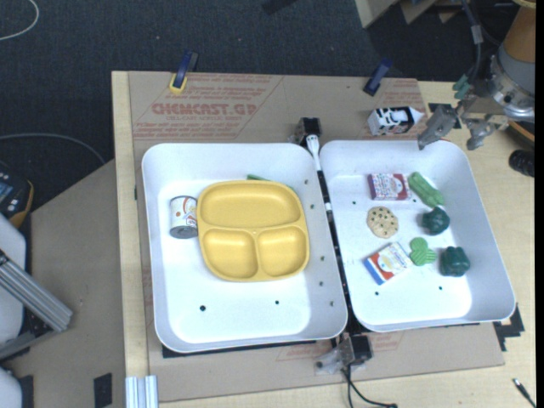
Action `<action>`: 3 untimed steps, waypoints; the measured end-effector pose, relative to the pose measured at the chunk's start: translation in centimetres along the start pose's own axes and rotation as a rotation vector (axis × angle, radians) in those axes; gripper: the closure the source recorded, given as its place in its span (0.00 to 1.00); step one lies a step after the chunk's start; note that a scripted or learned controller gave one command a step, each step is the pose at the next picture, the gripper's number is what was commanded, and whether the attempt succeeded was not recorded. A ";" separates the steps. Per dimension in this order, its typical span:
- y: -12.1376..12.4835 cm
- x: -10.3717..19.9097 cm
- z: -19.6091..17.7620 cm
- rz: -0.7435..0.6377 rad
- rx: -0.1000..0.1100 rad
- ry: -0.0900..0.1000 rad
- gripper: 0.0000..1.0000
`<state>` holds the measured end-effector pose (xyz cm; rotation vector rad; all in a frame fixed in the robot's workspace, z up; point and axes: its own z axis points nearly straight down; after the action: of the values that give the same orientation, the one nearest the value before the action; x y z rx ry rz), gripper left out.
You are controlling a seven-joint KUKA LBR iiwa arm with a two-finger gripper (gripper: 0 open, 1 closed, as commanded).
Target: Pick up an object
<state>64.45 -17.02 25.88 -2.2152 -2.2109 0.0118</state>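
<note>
Above right bin corner: gripper, open, unladen.

Before me, two white bins sit side by side on a brown board printed in red with "CHEMCAST", which covers my table: the left bin and the right bin touch along their inner rims, with a black clip at the far end of the seam. A blue-and-yellow clamp and a blue clamp grip the board's far edge. A small black-and-white item lies on the board just beyond the right bin. A white cable loop rests on the dark carpet behind, and a metal rail lies at lower left.
</note>
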 end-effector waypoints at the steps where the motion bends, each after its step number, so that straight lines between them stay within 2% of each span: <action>1: 0.2 0.0 -0.8 -0.002 -0.013 -0.003 0.00; 2: 0.1 0.2 3.5 -0.002 -0.008 -0.002 0.00; 3: 0.7 0.0 9.7 -0.002 -0.006 -0.002 0.00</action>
<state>64.98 -16.96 16.19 -2.2169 -2.2171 0.0064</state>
